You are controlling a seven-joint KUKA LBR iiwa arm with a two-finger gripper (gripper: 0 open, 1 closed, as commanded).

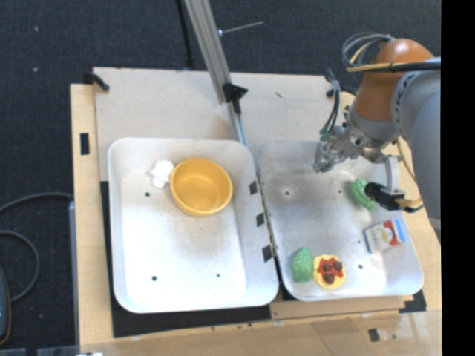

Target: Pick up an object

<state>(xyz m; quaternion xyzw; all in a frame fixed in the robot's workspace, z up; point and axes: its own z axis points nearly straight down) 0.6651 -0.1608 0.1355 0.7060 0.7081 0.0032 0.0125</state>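
Arm (386, 87) extended, wrist angled downward

Arm (386, 87) over right bin (297, 199) — yellow bowl (201, 186) in left bin (133, 273).

A light wooden bench (148, 106) stands on dark grey carpet floor (89, 21). A silver metal pole (206, 35) leans over it.
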